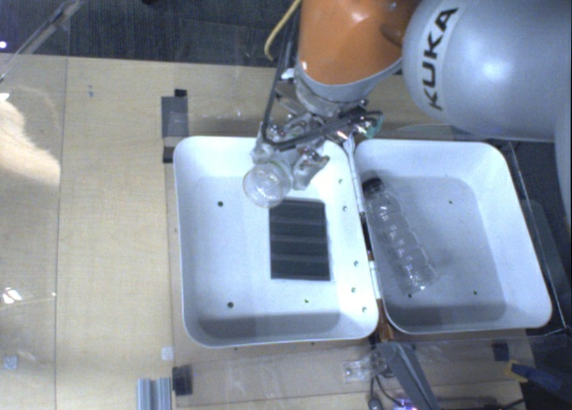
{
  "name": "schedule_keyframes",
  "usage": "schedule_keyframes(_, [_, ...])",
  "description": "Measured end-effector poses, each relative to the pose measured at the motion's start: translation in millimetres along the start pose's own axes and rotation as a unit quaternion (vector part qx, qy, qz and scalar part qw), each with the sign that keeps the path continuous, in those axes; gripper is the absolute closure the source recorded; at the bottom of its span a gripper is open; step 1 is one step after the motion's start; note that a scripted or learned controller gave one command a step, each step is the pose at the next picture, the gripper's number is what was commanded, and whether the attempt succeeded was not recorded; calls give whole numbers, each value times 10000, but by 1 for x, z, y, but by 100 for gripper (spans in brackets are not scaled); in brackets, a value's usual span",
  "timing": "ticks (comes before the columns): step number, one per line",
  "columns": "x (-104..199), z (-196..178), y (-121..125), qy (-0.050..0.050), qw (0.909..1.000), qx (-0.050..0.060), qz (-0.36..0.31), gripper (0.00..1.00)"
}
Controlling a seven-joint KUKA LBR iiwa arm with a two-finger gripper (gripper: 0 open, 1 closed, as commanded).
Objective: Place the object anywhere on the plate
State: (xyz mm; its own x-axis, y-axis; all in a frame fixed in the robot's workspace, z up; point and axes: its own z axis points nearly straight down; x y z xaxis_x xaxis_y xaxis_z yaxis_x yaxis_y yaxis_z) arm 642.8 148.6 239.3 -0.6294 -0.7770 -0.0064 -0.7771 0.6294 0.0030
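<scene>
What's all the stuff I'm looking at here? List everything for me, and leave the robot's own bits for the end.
Plate: one, black and ribbed, rectangular, lying flat in the middle of the left bin.
Clear glass: one, see-through, tipped on its side at the end effector, above the back of the left bin, just behind the plate.
Plastic bottle: one, clear with a dark cap, lying on its side along the left part of the right bin.
Bins: two, white and shallow, side by side on the bench.
Bench: one, light wood, under the bins.
Arm: one, grey with an orange band, reaching in from the right.
End effector: one, metal, over the back edge of the left bin.
</scene>
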Motion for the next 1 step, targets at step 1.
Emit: schedule_keyframes(1, [79, 2, -25, -4, 9922, 31, -1248, 100])
